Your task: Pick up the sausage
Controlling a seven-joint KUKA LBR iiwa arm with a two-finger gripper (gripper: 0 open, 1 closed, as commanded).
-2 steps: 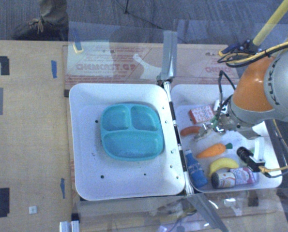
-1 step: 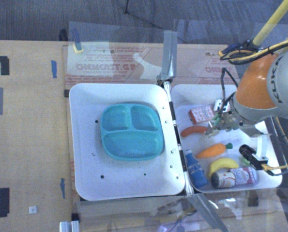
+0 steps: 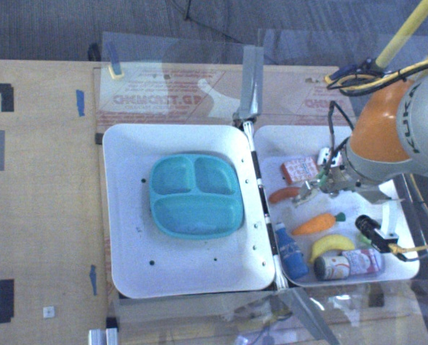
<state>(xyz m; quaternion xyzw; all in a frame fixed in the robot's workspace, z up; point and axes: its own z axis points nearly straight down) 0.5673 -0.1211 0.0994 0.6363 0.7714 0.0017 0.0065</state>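
Red-orange and slim, the sausage [image 3: 283, 193] lies on the floor of the right-hand white bin [image 3: 267, 144], close to that bin's left wall and just below a small pink-red packet [image 3: 299, 169]. Its long axis runs nearly left to right across the view, tilted a little so the right end sits higher. The hand [image 3: 316, 186] is just to the right of that right end, so near that I cannot tell whether it touches; the sausage therefore lies leftward from the hand, roughly in line with its own length. Whether the hand's grip is spread or closed cannot be made out here, and nothing can be seen caught in it, so I would not call the sausage held. The grey arm with its orange band [image 3: 386, 131] comes in from the right and hangs over the upper right part of this bin. My judgement is that the coming move turns on shifting a short way left to sit over the sausage's middle, with the grip set across its width. Room is tight: a carrot [image 3: 316, 224] lies just below the hand, with a banana [image 3: 331, 246], a blue bottle [image 3: 290, 251] and a white tube [image 3: 349, 264] further down. The bin floor is smooth and white. The left bin [image 3: 127, 264] holds a teal divided plate [image 3: 196, 195], well apart
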